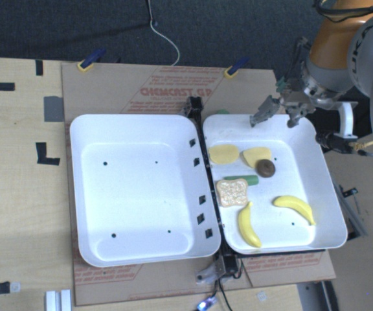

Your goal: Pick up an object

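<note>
Your pincer (pixel 278 113) hangs over the far rim of the right bin (pixel 326 193), its two fingers spread apart with nothing between them, one fingertip (pixel 259 118) reaching toward the bin's middle and the other near the far right corner. Behind it you see the grey arm with its orange band (pixel 339 36) coming in from the right. Below the pincer, well apart from it, the objects lie on the bin floor: a pale yellow round piece (pixel 224 153) sits near the divider, and just beside it a yellow wedge-like piece (pixel 255 155) touches a small dark brown ball (pixel 265 168). Nearer to you, a green stick (pixel 243 179) lies partly under a tan waffle-textured square (pixel 232 192). One banana (pixel 248 225) lies just in front of that square, and a second banana (pixel 294 208) rests toward the right wall. The left bin (pixel 83 193) stands alongside, joined to the right one by a row of black clips (pixel 201 199). Both bins rest on a brown cardboard sheet (pixel 167 89) laid over the bench (pixel 18 193), held at its far edge by two blue-and-yellow clamps (pixel 91 59).
</note>
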`<action>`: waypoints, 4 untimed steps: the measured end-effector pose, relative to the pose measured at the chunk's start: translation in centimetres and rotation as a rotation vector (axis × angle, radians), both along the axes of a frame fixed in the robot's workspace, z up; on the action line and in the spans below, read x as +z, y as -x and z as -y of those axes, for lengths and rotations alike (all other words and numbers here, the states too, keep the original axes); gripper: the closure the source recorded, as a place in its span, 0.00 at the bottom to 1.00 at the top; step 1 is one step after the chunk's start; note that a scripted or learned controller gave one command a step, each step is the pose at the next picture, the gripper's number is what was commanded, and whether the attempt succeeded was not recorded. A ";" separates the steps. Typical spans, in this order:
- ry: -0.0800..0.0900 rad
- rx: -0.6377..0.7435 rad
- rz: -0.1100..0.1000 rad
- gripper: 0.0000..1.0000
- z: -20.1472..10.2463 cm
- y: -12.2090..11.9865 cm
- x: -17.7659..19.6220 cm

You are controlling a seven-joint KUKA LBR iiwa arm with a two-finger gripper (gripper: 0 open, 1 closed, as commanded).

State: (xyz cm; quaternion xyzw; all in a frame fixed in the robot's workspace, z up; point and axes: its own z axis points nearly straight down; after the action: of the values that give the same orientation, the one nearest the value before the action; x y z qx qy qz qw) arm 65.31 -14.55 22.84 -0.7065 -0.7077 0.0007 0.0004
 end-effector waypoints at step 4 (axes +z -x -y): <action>-0.001 0.004 0.010 1.00 -8.6 1.8 31.3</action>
State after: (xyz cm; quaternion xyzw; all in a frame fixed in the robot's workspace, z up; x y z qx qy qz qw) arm 63.55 -5.98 54.11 -0.7051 -0.7091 -0.0032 -0.0031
